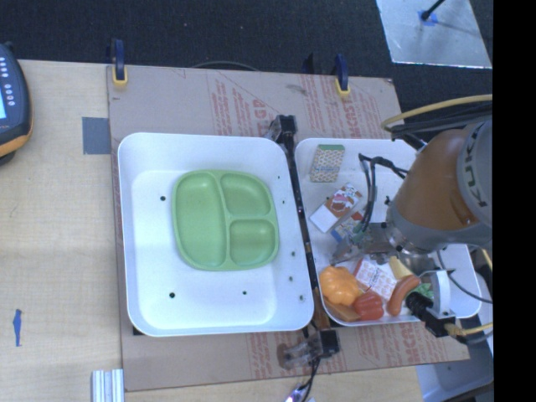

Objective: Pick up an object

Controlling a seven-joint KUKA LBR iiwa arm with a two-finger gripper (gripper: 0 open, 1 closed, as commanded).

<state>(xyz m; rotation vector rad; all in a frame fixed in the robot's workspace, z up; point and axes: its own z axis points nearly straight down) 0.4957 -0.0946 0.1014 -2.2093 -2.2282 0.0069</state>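
You've got the arm (435, 195) parked low over the right bin (378, 146), wrist dipped into the clutter in the middle, prob lining up on something there. Can't tell if the gripper is open or shut, the wrist body hides the business end, so don't assume a grab. Candidates are all on that side: orange toy (339, 285) and red one (368, 306) at the near rim, a sausage-looking piece (403, 292) just beside them, small cards (327, 162) further back. Stuff is bunched at the near edge, touching, so a clean pick there looks tricky imo. Left bin (138, 224) just holds the green divided plate (224, 219), well apart from the arm, so not the target rn.
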